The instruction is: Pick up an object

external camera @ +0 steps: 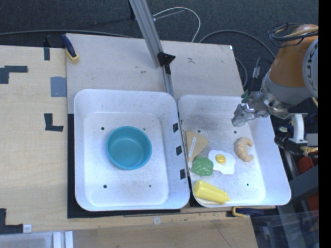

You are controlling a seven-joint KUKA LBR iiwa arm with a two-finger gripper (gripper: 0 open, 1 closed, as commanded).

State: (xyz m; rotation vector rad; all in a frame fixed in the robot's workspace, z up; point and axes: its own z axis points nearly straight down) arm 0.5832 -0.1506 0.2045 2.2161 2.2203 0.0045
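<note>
The arm reaches in over the right bin (pixel 274 190), its orange band above the wrist, and the gripper (pixel 241 119) hangs over the upper right part of that bin's floor. Whether the fingers are spread or closed cannot be told from this view, and nothing can be made out between them. Just below the fingers, apart from them, lies a toy croissant (pixel 243 149), curved and tan. Below and a little to the left of the fingers sits a toy fried egg (pixel 222 161), white with a yellow yolk, close beside the croissant. Farther left of the fingers a tan wedge, like a slice of bread or cheese (pixel 194 142), lies near the bin's left wall, and a green leafy toy vegetable (pixel 201 166) touches the egg's left edge just under the wedge. Well below the fingers, at the bin's near edge, rests a yellow toy (pixel 210 192), perhaps a corn cob or banana. Far to the left of the fingers, the left bin (pixel 88 107) holds a blue bowl (pixel 129 148), upright. Both bins sit on the tabletop (pixel 31 138).
</note>
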